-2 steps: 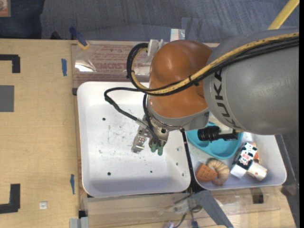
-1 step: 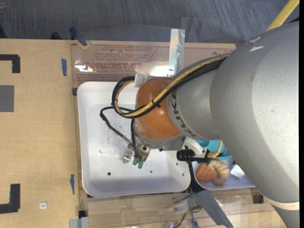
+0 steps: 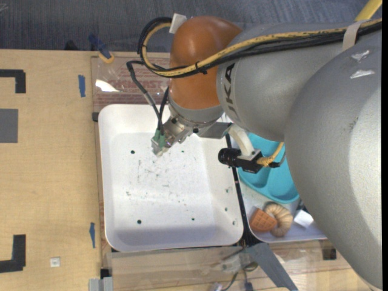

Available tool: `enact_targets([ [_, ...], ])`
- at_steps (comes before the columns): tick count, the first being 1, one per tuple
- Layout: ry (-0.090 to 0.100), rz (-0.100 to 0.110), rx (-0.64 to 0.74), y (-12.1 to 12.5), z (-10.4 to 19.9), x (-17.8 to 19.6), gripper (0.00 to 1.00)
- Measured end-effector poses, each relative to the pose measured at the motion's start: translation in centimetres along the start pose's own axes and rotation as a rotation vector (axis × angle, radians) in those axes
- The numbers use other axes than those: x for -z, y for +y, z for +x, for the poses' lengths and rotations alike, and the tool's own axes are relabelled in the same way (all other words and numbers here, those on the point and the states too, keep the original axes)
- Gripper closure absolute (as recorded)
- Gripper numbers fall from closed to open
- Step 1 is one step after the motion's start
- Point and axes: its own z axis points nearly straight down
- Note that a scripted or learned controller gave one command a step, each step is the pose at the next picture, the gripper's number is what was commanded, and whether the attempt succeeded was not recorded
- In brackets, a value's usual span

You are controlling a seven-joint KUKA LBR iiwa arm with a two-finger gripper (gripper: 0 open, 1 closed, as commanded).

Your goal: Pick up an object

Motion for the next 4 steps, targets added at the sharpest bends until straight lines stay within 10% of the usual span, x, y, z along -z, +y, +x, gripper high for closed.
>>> enact_targets([
  [1,0.002,0.016,-0.575,-5.0,5.8,-5.8,1.00],
  [2,-0.001,0.006,-1.020,-2.7,4.5,3.8,1.00],
  [3,0.000,0.014,-0.761,-5.6,7.8,1.9,1.00],
  [4,0.003,0.006,-1.146,-5.1,7.4,-12.1,1.00],
])
